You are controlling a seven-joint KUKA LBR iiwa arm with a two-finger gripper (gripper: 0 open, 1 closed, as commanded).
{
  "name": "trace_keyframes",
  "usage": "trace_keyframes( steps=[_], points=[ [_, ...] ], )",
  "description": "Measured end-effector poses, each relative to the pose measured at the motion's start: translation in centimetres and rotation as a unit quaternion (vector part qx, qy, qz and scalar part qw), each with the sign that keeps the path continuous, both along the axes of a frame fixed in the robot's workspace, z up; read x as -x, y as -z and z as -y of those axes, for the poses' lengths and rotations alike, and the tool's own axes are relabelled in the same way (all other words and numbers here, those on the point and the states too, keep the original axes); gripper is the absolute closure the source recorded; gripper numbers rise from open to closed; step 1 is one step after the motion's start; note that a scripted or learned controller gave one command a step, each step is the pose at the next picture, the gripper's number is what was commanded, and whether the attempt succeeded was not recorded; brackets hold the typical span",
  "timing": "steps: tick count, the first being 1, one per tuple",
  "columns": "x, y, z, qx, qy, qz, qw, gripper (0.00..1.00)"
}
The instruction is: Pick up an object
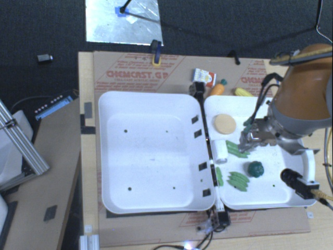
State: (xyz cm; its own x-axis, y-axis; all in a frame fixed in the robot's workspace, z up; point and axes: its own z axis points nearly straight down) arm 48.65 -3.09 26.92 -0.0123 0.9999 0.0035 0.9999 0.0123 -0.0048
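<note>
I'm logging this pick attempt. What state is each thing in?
Gripper: low in the right bin, over a green pod; grip unclear.
Tan disc: flat, untouched.
Dark green ball: resting, free.
Second green pod: lying, free.
White block: lying by the divider.

Camera placement: one fixed overhead view, angled down on the counter (130,66).

The single camera sits above the counter and looks down at a slant, so the far edge of the counter lies toward the top of the frame and the near edge toward the bottom. Both white bins fit in frame: the left bin (151,150) fills the centre and the right bin (270,191) sits beside it. The arm (304,92) enters from the right side. The distance is moderate, wide enough to take in dark floor (41,14) beyond the counter's far and left edges. There is no second view to share coverage.
</note>
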Motion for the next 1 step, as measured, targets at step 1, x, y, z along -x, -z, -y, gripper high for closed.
trace_keyframes(
  steps=[1],
  points=[
    [-0.15, -14.98, -0.19, 0.0015, 0.003, 0.012, 0.9999, 1.0]
  ],
)
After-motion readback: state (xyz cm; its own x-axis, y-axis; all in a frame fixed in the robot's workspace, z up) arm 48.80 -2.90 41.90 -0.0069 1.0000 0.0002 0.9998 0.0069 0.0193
